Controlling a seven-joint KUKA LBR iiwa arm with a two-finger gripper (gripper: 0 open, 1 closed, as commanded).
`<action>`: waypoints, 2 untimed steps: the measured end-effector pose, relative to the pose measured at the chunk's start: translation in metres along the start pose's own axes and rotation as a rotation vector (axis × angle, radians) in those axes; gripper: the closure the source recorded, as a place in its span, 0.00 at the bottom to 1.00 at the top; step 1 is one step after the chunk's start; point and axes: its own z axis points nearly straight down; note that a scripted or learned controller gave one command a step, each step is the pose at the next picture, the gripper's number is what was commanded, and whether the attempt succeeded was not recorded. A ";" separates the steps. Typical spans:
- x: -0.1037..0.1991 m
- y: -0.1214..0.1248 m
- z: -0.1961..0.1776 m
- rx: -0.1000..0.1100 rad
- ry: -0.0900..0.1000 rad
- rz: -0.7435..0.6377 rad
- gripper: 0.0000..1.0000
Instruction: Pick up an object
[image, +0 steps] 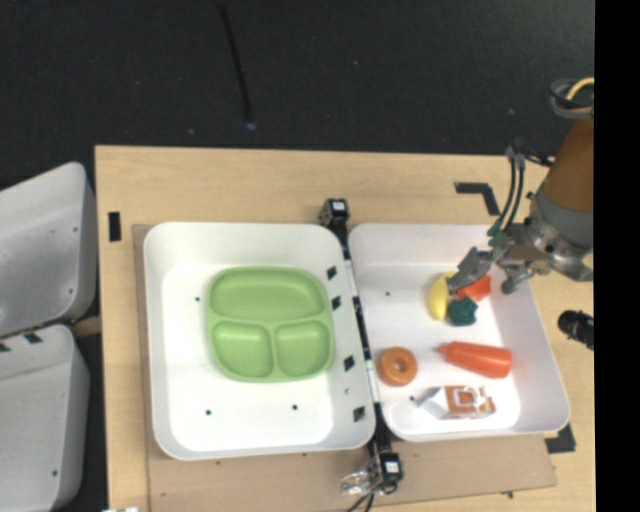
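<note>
Grey metal fingers of the gripper (478, 272) are seen low over the right bin (400, 250), reaching in from the arm's (570, 190) side, though how far apart they stand cannot be told. Directly at their tips a cluster is found: a yellow lemon (438, 297), a small orange-red piece (474, 289) and a dark green object (463, 313). Nearer the bin's front, an orange carrot (478, 357), an orange doughnut (398, 366) and a small carton (458, 401) are laid, while a green divided plate (268, 322) is held by the left bin (160, 400) beside it.
</note>
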 end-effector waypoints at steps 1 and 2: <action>0.000 0.002 -0.007 -0.012 -0.003 -0.003 0.00; 0.002 0.003 0.036 -0.009 -0.003 -0.002 0.00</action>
